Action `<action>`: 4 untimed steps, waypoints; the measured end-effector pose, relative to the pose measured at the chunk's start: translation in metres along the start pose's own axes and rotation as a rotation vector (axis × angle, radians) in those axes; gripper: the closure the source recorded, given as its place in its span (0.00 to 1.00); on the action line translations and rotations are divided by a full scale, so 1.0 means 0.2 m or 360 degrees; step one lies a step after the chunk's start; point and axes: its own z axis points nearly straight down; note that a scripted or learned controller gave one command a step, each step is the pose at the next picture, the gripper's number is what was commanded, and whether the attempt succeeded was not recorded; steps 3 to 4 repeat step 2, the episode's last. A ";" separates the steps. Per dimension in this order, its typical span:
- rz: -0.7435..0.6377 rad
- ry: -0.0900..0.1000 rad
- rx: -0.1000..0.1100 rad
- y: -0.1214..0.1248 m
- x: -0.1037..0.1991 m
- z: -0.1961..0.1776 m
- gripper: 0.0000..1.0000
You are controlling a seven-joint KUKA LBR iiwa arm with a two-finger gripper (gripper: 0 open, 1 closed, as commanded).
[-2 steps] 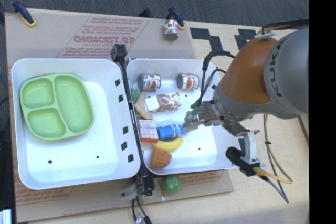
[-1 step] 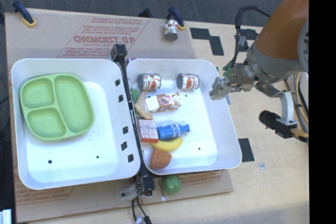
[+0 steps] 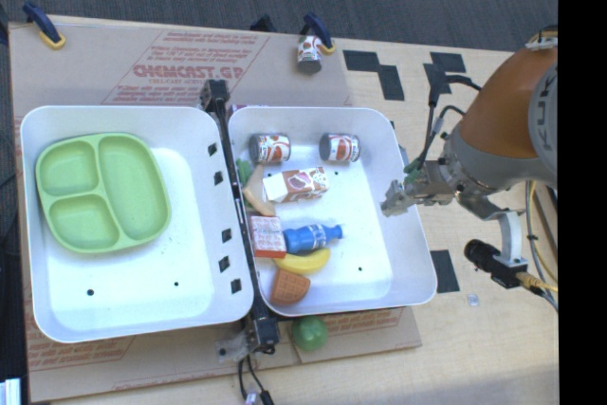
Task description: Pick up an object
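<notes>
The right bin (image 3: pixel 379 251) holds two small cans (image 3: pixel 271 148) (image 3: pixel 340 148) at the back. A red and white carton (image 3: pixel 303 184) lies below them. Further forward lie a blue bottle (image 3: pixel 309 237), a yellow banana (image 3: pixel 303 262), a red and white box (image 3: pixel 266 236) and an orange wedge (image 3: pixel 290 288). My gripper (image 3: pixel 398 198) hovers over the right rim of this bin, apart from all the objects. Nothing shows between its fingers.
The left bin (image 3: pixel 123 289) bears a green divided plate (image 3: pixel 102 192). A green ball (image 3: pixel 308 333) lies outside the bins at the front. A small can (image 3: pixel 309 50) stands on the bench behind the bins. Clamps sit at the cardboard's back edge.
</notes>
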 end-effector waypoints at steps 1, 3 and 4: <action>-0.0002 0.0000 0.0000 -0.14 0.00 -0.03 1.00; -0.0004 0.0001 -0.0001 -0.14 0.22 -0.08 1.00; -0.0004 0.0001 -0.0001 -0.14 0.22 -0.08 1.00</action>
